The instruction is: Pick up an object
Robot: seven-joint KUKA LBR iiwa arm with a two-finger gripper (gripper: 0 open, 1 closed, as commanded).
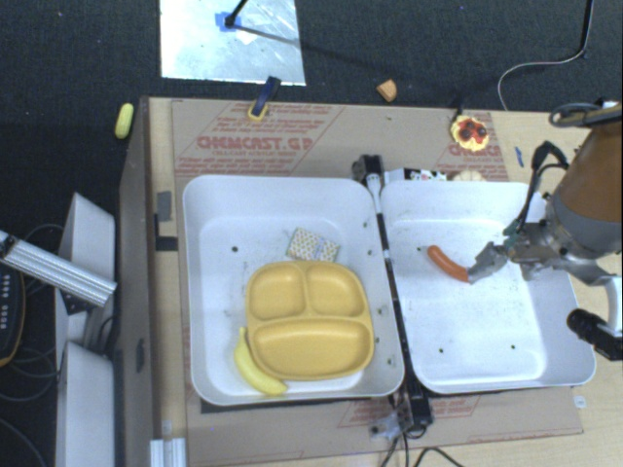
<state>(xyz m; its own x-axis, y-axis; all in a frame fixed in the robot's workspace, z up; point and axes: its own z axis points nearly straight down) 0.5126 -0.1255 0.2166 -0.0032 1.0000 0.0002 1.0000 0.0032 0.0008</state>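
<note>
On the bench, 2 white bins are set side by side so objs can be reached from either half. Left bin is mostly taken up by a yellow 3-compartment tray, w/ a banana tucked against its lower-left edge and a small checkered cracker lying just above it. Right bin is approached by the arm from the right, angled low toward the bin's upper-left area. Gripper is seen just beside the right end of an orange sausage, the likeliest pick target; whether contact is made can't be told, and nothing is visibly held. Finger state can't be told from this angle.

Judged stage: approach/alignment, grasp not yet confirmed. Sausage is small and rounded, so it could probably roll or slip off a closing pinch.

Bench top is brown printed board; a small round toy sits near its back edge. Floor is dark carpet, w/ a shiny sheet and a yellow bit lying on it.
</note>
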